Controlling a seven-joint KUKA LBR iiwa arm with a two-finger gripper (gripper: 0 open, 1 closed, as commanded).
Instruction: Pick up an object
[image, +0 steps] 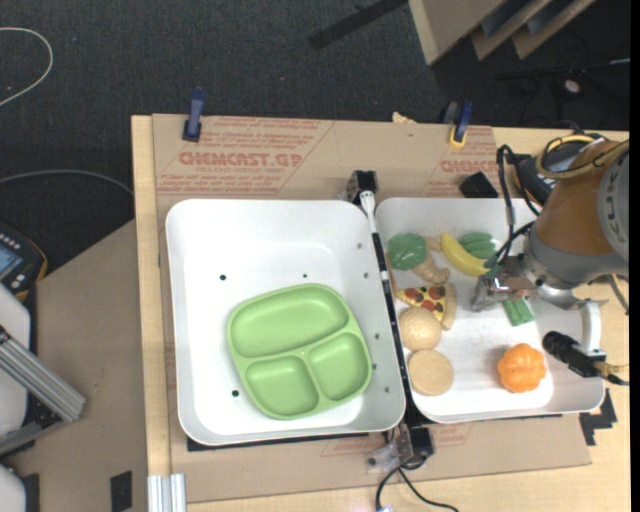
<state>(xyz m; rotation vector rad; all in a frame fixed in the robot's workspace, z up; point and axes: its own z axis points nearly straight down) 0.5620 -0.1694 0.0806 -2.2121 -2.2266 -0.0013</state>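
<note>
Hovering tool (492, 291) beside banana (462, 256)

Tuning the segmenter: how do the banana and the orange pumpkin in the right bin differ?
The banana is yellow, long and curved; the pumpkin is orange, round and ribbed. The banana lies at the bin's far end among other toys; the pumpkin sits apart near the front. Both rest in the right bin.

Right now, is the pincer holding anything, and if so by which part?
Cannot be told: the pincer is low in the right bin beside the banana, but its tips are unclear.

Glossy white plastic bins (190, 300), matt green plastic tray (297, 348).
</note>
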